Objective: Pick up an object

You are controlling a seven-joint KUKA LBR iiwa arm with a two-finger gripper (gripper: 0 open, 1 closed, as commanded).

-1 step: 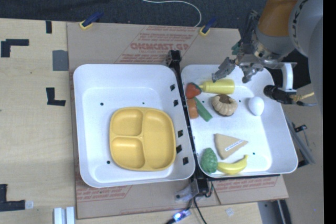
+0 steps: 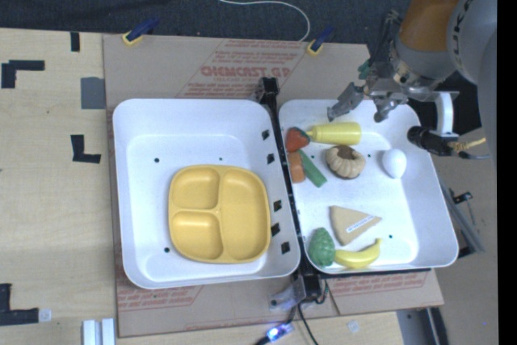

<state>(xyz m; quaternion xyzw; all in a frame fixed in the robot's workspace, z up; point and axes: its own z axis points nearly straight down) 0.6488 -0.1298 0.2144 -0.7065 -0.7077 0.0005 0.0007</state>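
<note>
Writing: red print on the cardboard sheet (image 2: 242, 69) beyond the bins; letters blurred, not readable.
Surface: pale wood surface (image 2: 48, 198) with black marks at left; dark floor beyond its far edge.
Left bin (image 2: 137, 125): holds a yellow divided plate (image 2: 219, 214), three compartments, lying flat.
Right bin (image 2: 420, 206): holds all the small objects.
Yellow bottle (image 2: 334, 132): lies on its side at the far end of the right bin, long axis left-right, narrow end toward the right.
Red piece (image 2: 296, 139): touching the bottle's left end; shape hard to make out.
Orange and green sticks (image 2: 304, 170): just near of the red piece, along the bin's left wall.
Brown ridged object (image 2: 346, 161): just near of the bottle.
White egg (image 2: 393, 163): right of the brown object, apart from it.
Tan wedge (image 2: 353, 223): nearer half of the bin, tip pointing left.
Banana (image 2: 359, 255): near edge, curved, beside a green lump (image 2: 321, 247).
End effector (image 2: 365, 103): above the far end of the right bin, just beyond the bottle; fingers spread apart, nothing between them.
Arm (image 2: 440, 4): enters from the right, upper part cut off by the frame edge.
</note>
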